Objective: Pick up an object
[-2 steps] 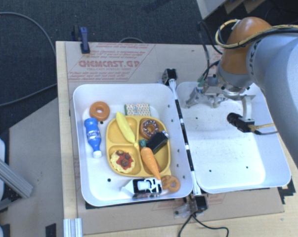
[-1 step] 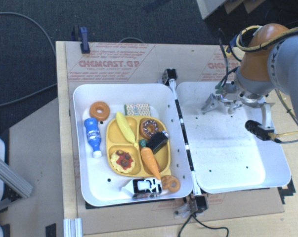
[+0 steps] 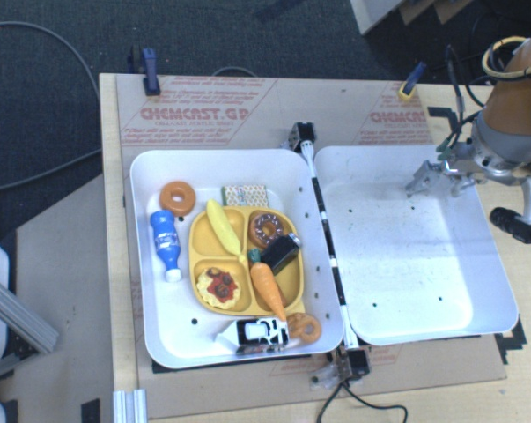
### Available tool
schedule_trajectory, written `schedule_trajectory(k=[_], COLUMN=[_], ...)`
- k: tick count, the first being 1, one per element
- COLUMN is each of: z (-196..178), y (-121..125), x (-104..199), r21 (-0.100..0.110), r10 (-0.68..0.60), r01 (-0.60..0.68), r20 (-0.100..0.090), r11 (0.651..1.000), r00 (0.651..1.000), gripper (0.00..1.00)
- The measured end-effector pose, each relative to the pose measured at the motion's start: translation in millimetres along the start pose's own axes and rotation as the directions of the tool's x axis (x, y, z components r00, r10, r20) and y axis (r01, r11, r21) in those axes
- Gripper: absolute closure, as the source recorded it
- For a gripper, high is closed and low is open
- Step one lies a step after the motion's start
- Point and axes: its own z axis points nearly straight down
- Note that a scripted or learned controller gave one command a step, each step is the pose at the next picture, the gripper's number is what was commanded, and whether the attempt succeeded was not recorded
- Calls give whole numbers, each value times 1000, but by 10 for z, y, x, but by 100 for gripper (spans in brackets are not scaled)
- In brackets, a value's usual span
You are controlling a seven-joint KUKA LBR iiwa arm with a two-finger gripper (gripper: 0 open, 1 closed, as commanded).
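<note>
Nearest me, along the near rim of the left bin, I see a black-and-white package and a small pretzel-like ring. Just beyond sits a yellow divided plate carrying a carrot, a small pizza slice, a black block, a banana and a chocolate donut. Left of the plate lies a blue bottle, with a glazed donut beyond it and a checkered packet touching the plate's far edge.

The right bin shows bare white floor. At its far right corner my end effector hangs over the rim, its fingers spread wide with nothing between them, well apart from every object.

By my reading, the pick has hardly begun: no object is grasped, all of them lie in the left bin, and I would have to carry the arm across the divider, choose one and close on it.
</note>
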Motion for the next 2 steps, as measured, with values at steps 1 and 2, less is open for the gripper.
schedule_trajectory(k=[1,2], z=[-185,-470], y=[258,324], x=[1076,463], r21=[-1,-1], r10=[-3,1], r01=[3,-1], r20=[-4,-1], r11=[1000,1000], r00=[1000,1000], gripper=[0,0])
